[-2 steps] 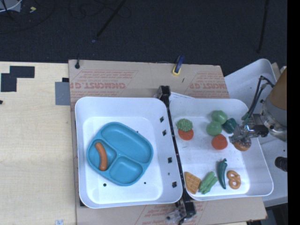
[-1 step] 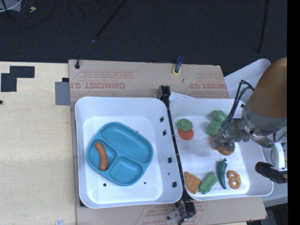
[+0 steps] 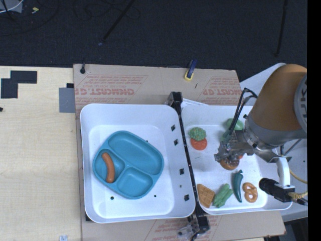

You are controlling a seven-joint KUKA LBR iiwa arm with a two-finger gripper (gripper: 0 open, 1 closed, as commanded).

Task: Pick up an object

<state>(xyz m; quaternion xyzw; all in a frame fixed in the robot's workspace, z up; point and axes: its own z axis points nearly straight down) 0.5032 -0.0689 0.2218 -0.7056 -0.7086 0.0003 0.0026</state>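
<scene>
**Gripper low in right bin, over a brown-red item: grasp unconfirmed**

Arm enters from the right of the frame, orange band large at upper right. Gripper sits down in the right bin, at mid-right of the frame, directly over a small brown-red object that peeks out below it. Whether the gripper is apart, together, or clamped on anything: cannot tell, the wrist body hides that.

Other contents of the right bin: a red piece with a green top to the left of the gripper; a green item partly hidden behind the arm's cables above it; a dark green pepper just below; a pretzel at lower right; an orange-tan wedge and a green vegetable side by side along the lower rim. Left bin holds a blue divided plate with a sausage in its left compartment.

Risks from here (judgement only):
- Brown-red object looks small and rounded; an off-centre close could squirt it sideways rather than trap it.
- It appears to lie partly below the gripper's lower edge, not centred, so a close may catch only its rim and lose it on lift.
- The pepper lies near; a lateral nudge could push the target against it, or pick up two things at once.
- Cables hang close to the green item and could drag it as the arm rises.
- No contact is visible, so a lift may well come up with nothing.
</scene>
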